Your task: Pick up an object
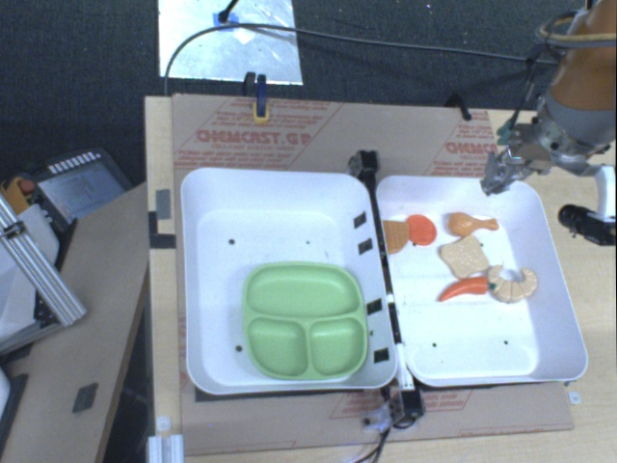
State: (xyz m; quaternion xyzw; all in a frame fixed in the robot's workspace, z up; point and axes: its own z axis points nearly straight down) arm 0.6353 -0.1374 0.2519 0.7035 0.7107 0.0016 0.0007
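The right bin (pixel 540 355) holds several toy foods: a red and orange slice (pixel 410 231), a chicken drumstick (pixel 470 224), a piece of toast (pixel 464 256), a red chili pepper (pixel 465 287) and a shrimp (pixel 515 283). My gripper (pixel 499 176) hangs at the far right corner of that bin, above its back rim, up and right of the drumstick. Nothing shows between its fingertips.
The left bin (pixel 212 220) carries a green three-compartment plate (pixel 305 319). A black clip (pixel 365 163) sits at the back between the bins. Cables cross the dark floor behind the bench. A metal rail (pixel 39 273) and a device lie at the far left.
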